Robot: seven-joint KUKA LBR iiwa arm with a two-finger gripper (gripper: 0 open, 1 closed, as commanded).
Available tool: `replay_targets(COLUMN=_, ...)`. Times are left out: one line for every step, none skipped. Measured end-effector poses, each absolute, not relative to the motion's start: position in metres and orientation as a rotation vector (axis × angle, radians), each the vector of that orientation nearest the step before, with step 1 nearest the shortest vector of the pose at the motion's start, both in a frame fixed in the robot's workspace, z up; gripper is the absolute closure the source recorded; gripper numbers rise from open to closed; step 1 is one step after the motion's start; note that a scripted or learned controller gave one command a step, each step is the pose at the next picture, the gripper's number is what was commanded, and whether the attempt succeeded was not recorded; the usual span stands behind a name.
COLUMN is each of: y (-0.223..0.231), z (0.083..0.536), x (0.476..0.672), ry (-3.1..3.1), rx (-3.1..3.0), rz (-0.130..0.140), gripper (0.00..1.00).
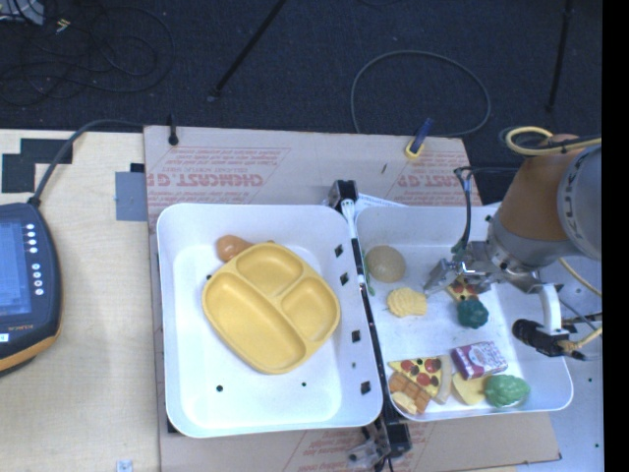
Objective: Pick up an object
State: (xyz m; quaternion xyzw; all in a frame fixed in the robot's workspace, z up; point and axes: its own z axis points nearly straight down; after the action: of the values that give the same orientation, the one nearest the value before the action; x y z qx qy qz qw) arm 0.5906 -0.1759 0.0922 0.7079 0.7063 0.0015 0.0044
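The right bin [550, 401] holds several toy foods. A beige ball [385, 262] and a yellow ridged piece [407, 303] lie at its left. A dark green piece [473, 314] sits near the middle. Along the front are a pizza slice [417, 382], a purple carton [479, 359], a yellow wedge [468, 390] and a light green lump [506, 390]. My gripper [458, 277] is low in the middle of this bin, right above a small orange and red piece [462, 289] that it partly hides. The dark green piece lies just in front of the gripper.
The left bin [187, 382] carries a yellow divided plate [270, 306] with an orange item [233, 247] behind it. A tablet-like pendant [25, 278] lies at the far left. Cables hang by the arm at the right bin's right rim.
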Motion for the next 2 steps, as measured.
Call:
replay_targets(y=-0.161, z=0.092, x=0.555, ry=2.210, rx=2.216, rz=0.006, gripper=0.00)
replay_targets(y=-0.181, z=0.091, x=0.545, ry=2.220, rx=2.214, rz=0.007, gripper=0.00)
